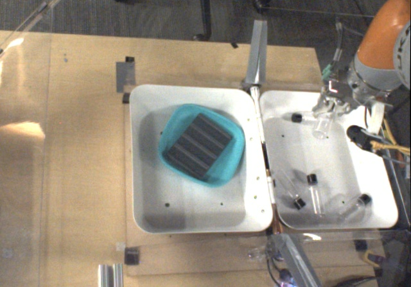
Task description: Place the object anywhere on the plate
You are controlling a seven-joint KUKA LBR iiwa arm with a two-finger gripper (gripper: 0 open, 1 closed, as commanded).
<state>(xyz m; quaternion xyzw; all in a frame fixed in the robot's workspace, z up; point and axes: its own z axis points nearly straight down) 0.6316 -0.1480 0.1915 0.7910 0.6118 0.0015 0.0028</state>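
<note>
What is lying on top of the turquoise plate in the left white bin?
A dark grey ribbed square block lies on the turquoise plate, covering its middle. The plate's surface under the block cannot be seen.

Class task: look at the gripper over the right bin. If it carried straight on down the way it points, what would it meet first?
Most likely the clear vial lying just beneath the gripper, near the back of the right bin. Depth is hard to judge from this slanted view, so it might instead reach the bin's white floor beside the vial.

I see a teal plate [226, 158] carrying a dark grey ridged block [200, 145], both bins [148, 215] white, clear vials with black caps [311, 180] at three o'clock, the arm's orange band [384, 29], and a pale wood bench [64, 151]
</note>
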